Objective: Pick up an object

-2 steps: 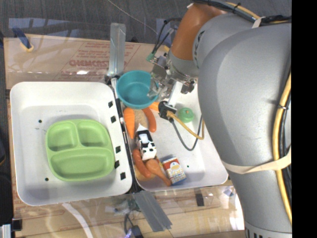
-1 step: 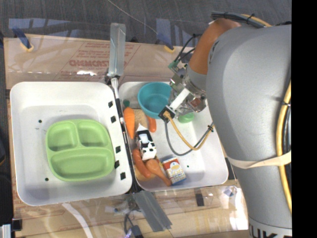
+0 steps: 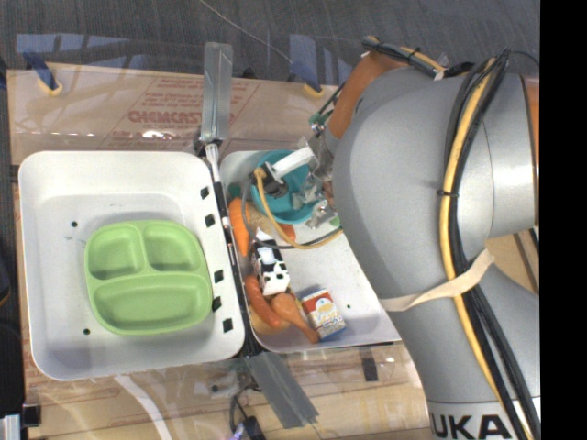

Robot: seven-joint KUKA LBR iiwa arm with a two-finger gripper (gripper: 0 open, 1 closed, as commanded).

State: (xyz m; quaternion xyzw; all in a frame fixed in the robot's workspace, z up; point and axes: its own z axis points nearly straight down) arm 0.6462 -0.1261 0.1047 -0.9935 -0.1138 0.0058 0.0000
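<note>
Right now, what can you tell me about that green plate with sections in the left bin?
The light green divided plastic plate lies flat, right side up, in the middle of the shallow white left bin. It is a rounded rectangle with three compartments: two small ones along the far side and one wide one along the near side. All three look bare. It rests on the bin's floor and stands apart from the walls.

Lime-green divided plate (image 3: 147, 278), two white bins (image 3: 55, 246), orange carrots (image 3: 275, 312), black-and-white patched toy cow (image 3: 271, 271), teal bowl (image 3: 280, 204), red and white small carton (image 3: 323, 313), grey arm (image 3: 431, 209) with orange band (image 3: 353, 90)
</note>
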